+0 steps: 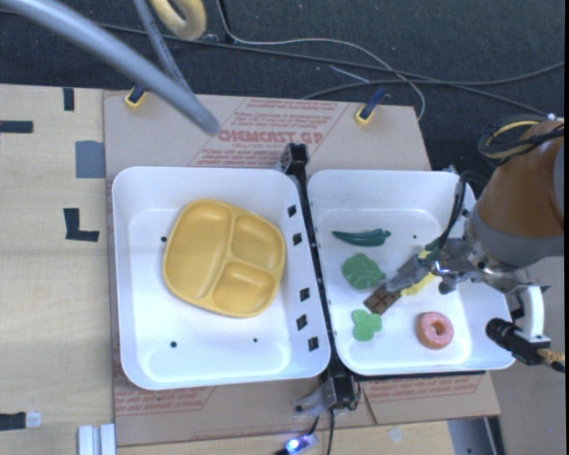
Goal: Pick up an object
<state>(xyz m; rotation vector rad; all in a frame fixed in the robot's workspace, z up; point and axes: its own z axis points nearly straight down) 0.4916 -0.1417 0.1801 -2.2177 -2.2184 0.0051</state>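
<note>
Fingers (383, 299), aperture unclear, reach low into the right bin (398, 186) beside green broccoli (361, 271).

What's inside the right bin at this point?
The right bin holds a green pepper, two green leafy pieces, a pink donut and the gripper, low at a yellow item it mostly covers.

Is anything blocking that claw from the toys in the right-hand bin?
Nothing visible does. The gripper is already low inside the right bin, its tip among the green leafy toy, a small yellow piece and the pink donut.
</note>
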